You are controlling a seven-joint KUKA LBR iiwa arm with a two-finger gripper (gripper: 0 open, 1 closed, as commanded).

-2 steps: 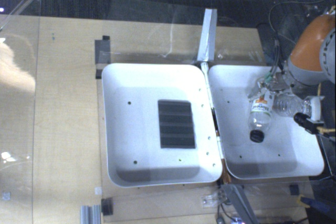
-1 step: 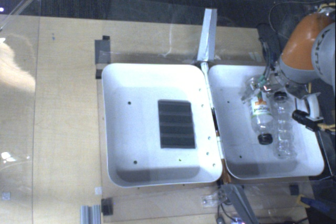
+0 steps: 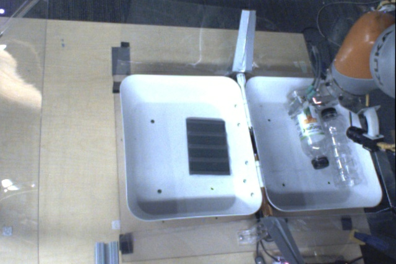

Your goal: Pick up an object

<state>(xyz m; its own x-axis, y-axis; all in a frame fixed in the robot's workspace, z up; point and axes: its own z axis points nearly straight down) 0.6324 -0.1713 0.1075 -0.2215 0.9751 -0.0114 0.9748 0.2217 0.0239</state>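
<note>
Right white bin point(image 3: 272, 133): clear bottle point(image 3: 311, 127) just below end effector point(image 3: 317, 96), grip indiscernible.

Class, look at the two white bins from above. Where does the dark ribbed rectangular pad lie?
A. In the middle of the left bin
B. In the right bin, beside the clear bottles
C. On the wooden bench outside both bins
A: the dark ribbed pad lies flat near the centre of the left bin, apart from the clear plastic bottles in the right bin.

cam: 1 fixed | overhead, slanted | covers both bins point(image 3: 247, 127)
</note>
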